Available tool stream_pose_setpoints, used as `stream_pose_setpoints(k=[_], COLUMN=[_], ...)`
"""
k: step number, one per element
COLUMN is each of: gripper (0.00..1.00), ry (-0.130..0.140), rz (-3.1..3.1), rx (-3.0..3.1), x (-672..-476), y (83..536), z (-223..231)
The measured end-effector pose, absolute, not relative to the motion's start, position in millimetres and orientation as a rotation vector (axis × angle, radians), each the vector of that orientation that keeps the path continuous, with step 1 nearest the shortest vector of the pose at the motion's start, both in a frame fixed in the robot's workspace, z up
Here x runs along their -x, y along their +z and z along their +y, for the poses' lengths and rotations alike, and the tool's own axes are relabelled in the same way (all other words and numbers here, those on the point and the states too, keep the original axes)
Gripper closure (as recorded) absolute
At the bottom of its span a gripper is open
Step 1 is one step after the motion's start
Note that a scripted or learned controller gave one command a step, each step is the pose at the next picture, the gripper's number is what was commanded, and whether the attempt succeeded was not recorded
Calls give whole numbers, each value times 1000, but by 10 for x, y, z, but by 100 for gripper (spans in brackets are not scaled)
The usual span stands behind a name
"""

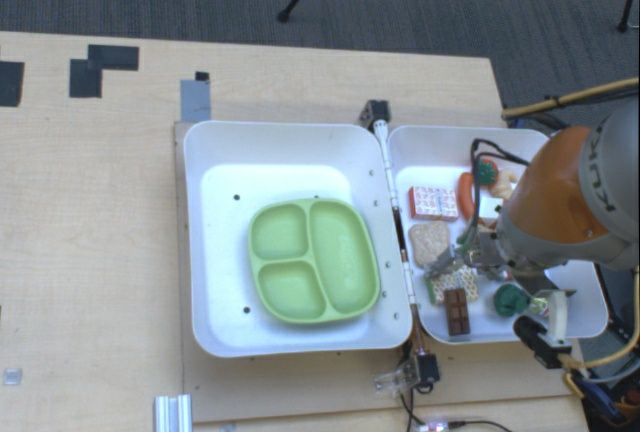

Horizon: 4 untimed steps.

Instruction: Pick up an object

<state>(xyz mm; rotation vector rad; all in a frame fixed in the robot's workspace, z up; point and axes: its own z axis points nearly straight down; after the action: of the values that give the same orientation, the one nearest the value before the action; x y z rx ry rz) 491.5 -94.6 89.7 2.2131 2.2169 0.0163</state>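
My gripper (pixel 466 258) hangs low over the middle of the right bin (pixel 590 315), at the end of the grey and orange arm reaching in from the right. Just left of it lies a tan bread slice (pixel 428 241). A brown chocolate bar (pixel 456 311) lies below it near the bin's front wall. A red and white patterned box (pixel 433 203) and an orange carrot-like piece (pixel 466 194) lie above it. A dark green piece (pixel 509 299) rests to its lower right. I see nothing held clear of the bin floor.
The left bin (pixel 215 220) holds a light green divided plate (pixel 314 261) with three compartments. A small green and orange toy (pixel 486 171) sits at the right bin's back, by a black cable. The arm hides the right bin's right half.
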Motion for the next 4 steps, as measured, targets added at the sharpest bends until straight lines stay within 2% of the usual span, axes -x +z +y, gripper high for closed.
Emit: stream_pose_setpoints(k=[1,2,3,4], gripper=[100,0,100,0], ry=[21,20,27,26], rz=[2205,2206,2208,2207], rx=[-2207,-2207,-2205,-2205], x=[-4944,-4943,-4960,-4959], y=[1027,1025,1133,1132], z=[-975,-976,-961,-961])
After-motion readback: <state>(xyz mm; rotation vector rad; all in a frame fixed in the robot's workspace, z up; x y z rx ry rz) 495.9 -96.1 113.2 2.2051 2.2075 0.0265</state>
